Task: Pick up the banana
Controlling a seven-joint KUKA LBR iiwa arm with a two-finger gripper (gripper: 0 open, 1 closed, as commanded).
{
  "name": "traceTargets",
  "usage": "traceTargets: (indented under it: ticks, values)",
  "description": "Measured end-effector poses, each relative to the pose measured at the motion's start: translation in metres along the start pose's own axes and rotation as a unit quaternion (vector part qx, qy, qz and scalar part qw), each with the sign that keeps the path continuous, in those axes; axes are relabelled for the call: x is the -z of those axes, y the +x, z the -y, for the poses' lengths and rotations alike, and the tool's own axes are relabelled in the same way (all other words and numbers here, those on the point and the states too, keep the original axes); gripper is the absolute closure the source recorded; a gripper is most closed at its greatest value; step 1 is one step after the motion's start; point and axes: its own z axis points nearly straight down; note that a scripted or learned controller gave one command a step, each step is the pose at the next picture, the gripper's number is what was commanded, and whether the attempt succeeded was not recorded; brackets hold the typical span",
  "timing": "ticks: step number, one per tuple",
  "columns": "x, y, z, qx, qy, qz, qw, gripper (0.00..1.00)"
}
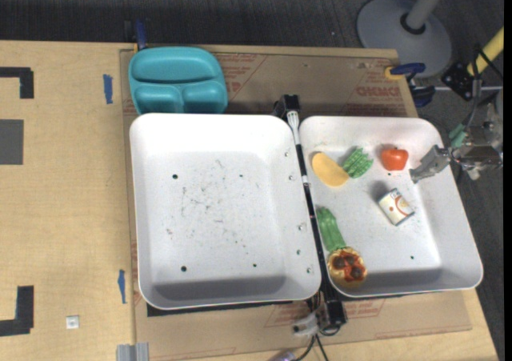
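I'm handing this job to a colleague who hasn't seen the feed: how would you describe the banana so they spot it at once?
Look at the right-hand white bin, in its upper left corner near the divider between the two bins. The banana is the smooth, yellow, rounded piece lying there, just left of a ridged green item. It is the only plain yellow thing in the bin; its neighbours are green, red or boxed.

yellow plastic banana [329, 170] lay in right shallow white bin [448, 263] | ridged green toy vegetable [358, 162] just right of it | left shallow white bin [152, 191] beside
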Motion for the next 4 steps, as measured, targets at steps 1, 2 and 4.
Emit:
traceTargets:
  ticks: [1, 2, 4]
  values:
    - [-0.144, 0.058, 0.046, 0.132, 0.001, -0.001, 0.9912, 0.00]
    - [-0.176, 0.070, 0.043, 0.151, -0.003, 0.000, 0.9885, 0.00]
    - [-0.176, 0.070, 0.043, 0.151, -0.004, 0.001, 0.9885, 0.00]
